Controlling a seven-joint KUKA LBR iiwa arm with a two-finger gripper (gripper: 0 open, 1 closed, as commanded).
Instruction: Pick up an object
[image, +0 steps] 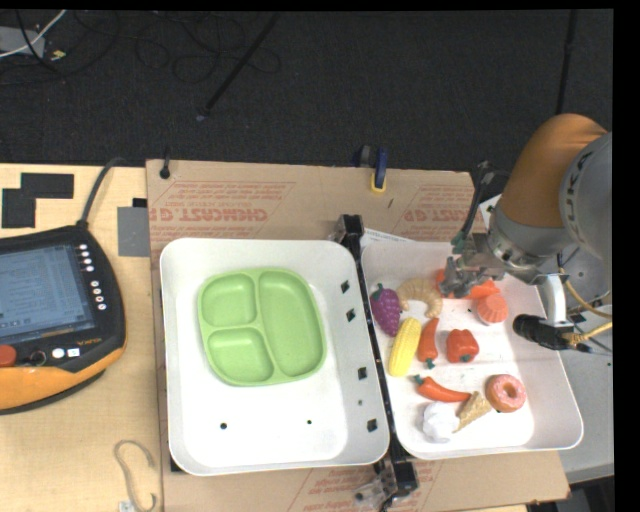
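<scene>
The right bin (560, 425) holds several toy foods: a purple grape bunch (386, 309), a yellow corn cob (405, 345), a carrot (429, 340), a red pepper (461, 345), a red chili (440, 390), a pink donut (505, 392), an ice cream cone (472, 409), a white piece (436, 421), a tan piece (418, 295) and an orange-red fruit (490, 303). My gripper (456, 279) hangs low over the bin's far part, just left of the orange-red fruit and right of the tan piece. Its tips are dark and small against the toys.
The left bin (190, 420) carries a green divided tray (262, 326). A teach pendant (50, 310) lies on the bench at far left. A black divider (365, 350) runs between the bins. The arm's grey body and orange band (550, 170) fill the upper right.
</scene>
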